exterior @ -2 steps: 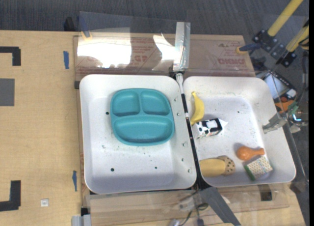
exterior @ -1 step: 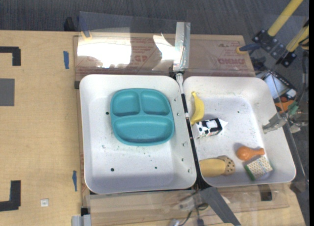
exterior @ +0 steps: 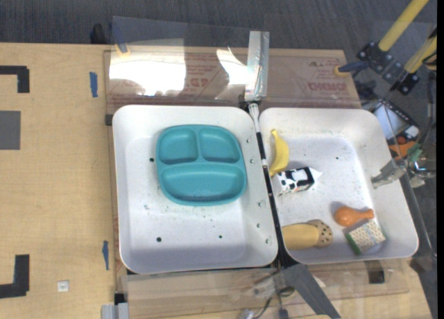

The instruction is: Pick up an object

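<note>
- End effector: at right bin's right rim; grip state cannot be told; nothing visibly held.
- Candidates, all lying in right bin: banana at left wall, cow toy beside it, orange piece and tan item near front edge.
- Left bin: teal divided plate.
- Progress: pick seemingly not begun.

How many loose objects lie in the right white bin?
5: yellow banana by the left wall, black-and-white cow toy below it, tan bread-shaped toy, orange pear-shaped toy, small green-edged box near the front.
</note>
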Available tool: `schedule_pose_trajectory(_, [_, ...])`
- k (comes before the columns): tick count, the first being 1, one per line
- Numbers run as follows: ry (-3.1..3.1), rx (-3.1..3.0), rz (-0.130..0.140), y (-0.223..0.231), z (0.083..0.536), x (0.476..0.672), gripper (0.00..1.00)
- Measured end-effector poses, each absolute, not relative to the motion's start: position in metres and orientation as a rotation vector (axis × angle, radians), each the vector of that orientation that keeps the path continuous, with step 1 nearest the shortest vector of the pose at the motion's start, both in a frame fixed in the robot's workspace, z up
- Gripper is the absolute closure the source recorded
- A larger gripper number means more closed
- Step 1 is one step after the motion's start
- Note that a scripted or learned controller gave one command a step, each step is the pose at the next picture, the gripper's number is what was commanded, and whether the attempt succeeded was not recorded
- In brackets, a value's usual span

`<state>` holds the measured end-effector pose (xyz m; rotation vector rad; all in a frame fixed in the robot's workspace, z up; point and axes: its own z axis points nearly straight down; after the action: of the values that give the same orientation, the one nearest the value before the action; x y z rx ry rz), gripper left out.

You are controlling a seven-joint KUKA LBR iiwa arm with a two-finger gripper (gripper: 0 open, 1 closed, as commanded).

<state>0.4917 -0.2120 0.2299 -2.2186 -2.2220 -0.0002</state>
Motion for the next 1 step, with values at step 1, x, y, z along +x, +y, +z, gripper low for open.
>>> schedule_pose_trajectory(1, [-1.936,-2.479,-0.002,-0.2239,0.2581,0.4803,0.0])
